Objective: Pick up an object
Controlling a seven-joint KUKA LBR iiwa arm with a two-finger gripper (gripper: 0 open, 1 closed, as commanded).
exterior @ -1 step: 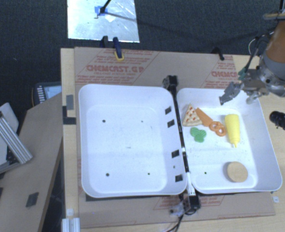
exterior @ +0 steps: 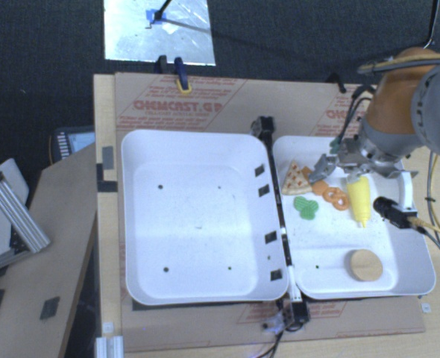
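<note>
Two white bins point(exterior: 198, 144), each dotted with a few dark specks. In the right one: yellow corn point(exterior: 360, 200), orange pretzel point(exterior: 336, 198) at its 9 o'clock, green blob point(exterior: 306, 206), orange pizza slice point(exterior: 297, 177) with red spots, tan wooden disc point(exterior: 365, 265) at 6. Grey arm point(exterior: 436, 110) with orange band point(exterior: 399, 99). Tan board point(exterior: 227, 99) with faded red lettering, silver foil sheet point(exterior: 159, 21) at 12.

Even, bright overhead light; the white bins point(exterior: 198, 222) nearly bleach out. A foil sheet point(exterior: 159, 21) glares at top. Shadows are faint, detail soft and grainy.
</note>
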